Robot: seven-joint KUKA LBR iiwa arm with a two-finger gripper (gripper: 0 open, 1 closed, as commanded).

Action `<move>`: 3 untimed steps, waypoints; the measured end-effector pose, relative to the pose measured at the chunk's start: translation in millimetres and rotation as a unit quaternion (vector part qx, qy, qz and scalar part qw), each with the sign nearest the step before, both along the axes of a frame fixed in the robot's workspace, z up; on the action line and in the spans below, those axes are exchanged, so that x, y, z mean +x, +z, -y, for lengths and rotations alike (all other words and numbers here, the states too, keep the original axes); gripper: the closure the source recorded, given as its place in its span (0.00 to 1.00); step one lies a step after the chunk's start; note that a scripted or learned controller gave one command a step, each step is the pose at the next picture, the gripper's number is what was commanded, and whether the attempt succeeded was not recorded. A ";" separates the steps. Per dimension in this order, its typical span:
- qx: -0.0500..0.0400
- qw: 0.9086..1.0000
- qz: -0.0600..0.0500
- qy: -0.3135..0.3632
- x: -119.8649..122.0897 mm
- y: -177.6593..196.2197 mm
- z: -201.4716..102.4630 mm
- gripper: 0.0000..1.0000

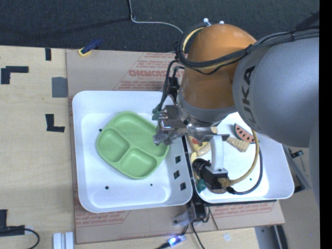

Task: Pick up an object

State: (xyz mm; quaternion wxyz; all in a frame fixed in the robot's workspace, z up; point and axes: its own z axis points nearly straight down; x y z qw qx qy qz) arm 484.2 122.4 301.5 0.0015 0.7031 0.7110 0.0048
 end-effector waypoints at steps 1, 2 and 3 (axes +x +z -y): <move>-0.002 1.000 -0.005 -0.003 -0.9 17.3 -25.6 1.00; 0.002 1.000 0.003 0.002 -0.9 167.0 -117.1 1.00; -0.006 1.000 -0.011 -0.009 3.2 50.5 -52.8 1.00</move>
